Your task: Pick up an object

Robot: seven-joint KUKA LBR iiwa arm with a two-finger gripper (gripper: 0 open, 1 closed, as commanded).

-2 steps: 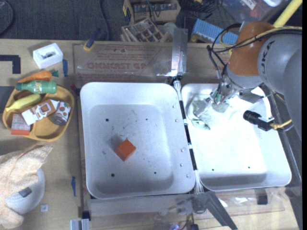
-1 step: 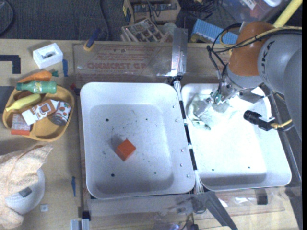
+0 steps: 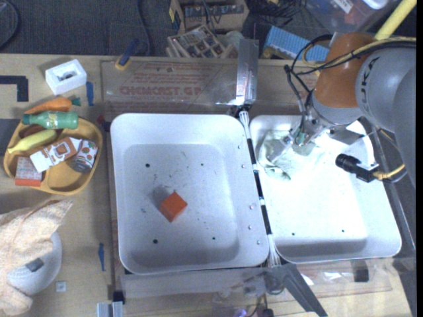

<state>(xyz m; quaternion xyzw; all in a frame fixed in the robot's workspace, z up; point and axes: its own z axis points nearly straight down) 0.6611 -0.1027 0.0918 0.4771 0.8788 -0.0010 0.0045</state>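
Note:
An orange block (image 3: 174, 205) lies in the left bin (image 3: 132, 243), slightly left of its middle. A pale green and white crumpled thing (image 3: 273, 156) rests in the far left corner of the right bin (image 3: 370, 243). My gripper (image 3: 302, 141) hangs low over that corner, just right of the crumpled thing and very close to it. Whether it touches the thing I cannot tell. The grey arm with its orange band (image 3: 344, 71) comes in from the upper right.
A yellow bowl (image 3: 59, 185) of toy food stands left of the bins, with a white box (image 3: 65, 76) behind it and a beige cloth (image 3: 30, 233) in front. A clear panel and clutter sit behind the bins.

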